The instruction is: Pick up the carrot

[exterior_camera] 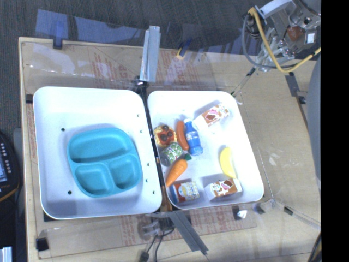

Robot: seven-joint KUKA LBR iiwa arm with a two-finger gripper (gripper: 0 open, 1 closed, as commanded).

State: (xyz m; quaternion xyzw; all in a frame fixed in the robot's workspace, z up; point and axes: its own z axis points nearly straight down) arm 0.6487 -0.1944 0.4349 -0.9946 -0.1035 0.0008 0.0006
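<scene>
Carrot lies untouched in the right bin, near its left wall, among packaged foods. Gripper hangs well apart, above the bench's far right corner; finger state cannot be told. Approach, grasp and lift all remain.

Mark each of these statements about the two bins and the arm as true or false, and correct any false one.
1. The carrot lies in the right bin. True.
2. The blue tray sits in the right bin. False: it sits in the left bin.
3. The gripper is down among the items. False: it is above the bench, beyond the right bin's far corner.
4. The banana lies to the right of the carrot. True.
5. The carrot is between the jaws. False: it lies in the bin.
</scene>
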